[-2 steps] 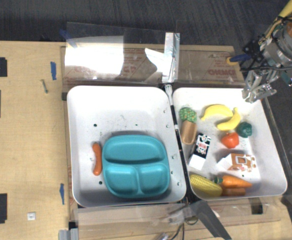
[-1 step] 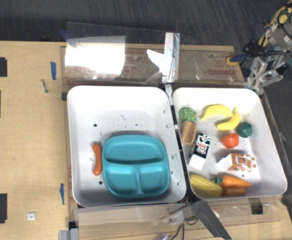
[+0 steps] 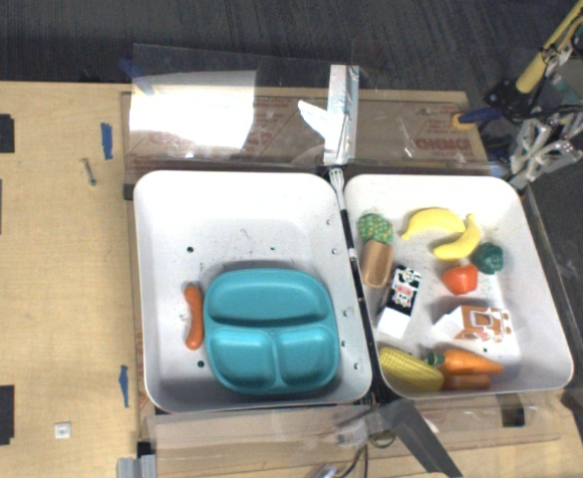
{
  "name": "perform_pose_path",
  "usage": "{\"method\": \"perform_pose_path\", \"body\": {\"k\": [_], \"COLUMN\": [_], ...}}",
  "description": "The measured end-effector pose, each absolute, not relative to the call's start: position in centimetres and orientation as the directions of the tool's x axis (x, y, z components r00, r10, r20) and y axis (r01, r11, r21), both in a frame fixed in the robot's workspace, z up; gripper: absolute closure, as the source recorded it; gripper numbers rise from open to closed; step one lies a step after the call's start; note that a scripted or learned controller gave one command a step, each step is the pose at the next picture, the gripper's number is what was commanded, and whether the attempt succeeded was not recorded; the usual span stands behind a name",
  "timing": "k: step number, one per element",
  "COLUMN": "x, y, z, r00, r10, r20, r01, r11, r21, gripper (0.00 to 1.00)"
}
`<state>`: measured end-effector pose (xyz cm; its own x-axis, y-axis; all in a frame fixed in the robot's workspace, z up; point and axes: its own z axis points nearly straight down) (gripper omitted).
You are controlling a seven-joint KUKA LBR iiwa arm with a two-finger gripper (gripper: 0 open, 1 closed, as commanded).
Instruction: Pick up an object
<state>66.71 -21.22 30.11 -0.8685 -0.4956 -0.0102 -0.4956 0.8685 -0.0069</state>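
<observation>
With nothing lifted yet, the pick seems to be at target choice: right of the teal tray (image 3: 269, 332) lie the corn (image 3: 409, 368) and carrot (image 3: 467, 362) touching, just left of it the orange sausage (image 3: 193, 317), farther back to its right the tomato (image 3: 459, 280) and banana (image 3: 436, 221), so the next move calls for a descent on a piece lying apart, likely the sausage.

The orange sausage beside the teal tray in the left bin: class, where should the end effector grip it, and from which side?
Probably grip the orange sausage at its middle, coming straight down from above. It lies flat and lengthwise along the teal tray, so the fingers should close across its narrow width. The tray sits close on one side, leaving little room there; bare left bin floor lies on the other.
</observation>
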Motion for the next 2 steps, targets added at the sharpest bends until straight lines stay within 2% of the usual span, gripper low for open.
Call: {"method": "perform_pose_path", "body": {"k": [1, 2], "x": [61.0, 65.9], "y": [-22.3, -22.3], "z": [27.9, 27.2], "r00": [-0.732, -0.551], "r10": [-0.681, -0.834], "r20": [-0.005, -0.007], "r01": [-0.681, -0.834], "r11": [0.732, 0.551], "r21": [-0.004, -0.008], "gripper": [1.0, 1.0]}}
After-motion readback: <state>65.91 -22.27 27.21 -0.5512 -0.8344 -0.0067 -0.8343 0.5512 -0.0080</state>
